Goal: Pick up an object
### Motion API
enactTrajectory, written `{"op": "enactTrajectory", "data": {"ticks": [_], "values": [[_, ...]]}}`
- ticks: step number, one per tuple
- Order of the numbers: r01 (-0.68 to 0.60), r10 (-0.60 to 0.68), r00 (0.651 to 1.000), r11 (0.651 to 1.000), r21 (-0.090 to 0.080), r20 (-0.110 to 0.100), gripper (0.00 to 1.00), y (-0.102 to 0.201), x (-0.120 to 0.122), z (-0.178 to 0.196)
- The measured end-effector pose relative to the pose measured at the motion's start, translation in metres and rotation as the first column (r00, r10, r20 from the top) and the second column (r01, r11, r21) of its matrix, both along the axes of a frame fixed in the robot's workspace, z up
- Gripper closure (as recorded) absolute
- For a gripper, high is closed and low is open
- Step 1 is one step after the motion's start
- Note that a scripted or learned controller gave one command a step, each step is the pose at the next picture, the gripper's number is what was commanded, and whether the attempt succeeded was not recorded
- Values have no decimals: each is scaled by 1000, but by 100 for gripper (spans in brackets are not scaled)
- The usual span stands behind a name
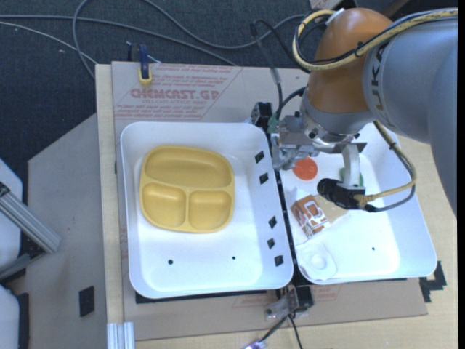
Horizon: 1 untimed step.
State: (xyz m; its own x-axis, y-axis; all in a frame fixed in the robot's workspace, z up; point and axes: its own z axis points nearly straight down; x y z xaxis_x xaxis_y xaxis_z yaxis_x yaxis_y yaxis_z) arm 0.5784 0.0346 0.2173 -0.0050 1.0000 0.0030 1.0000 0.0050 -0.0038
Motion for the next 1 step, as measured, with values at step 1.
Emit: {"op": "enactTrajectory", "data": {"ticks": [1], "values": [[0, 0, 1000, 1000, 0, 0, 100, 42, -24, 13]]}}
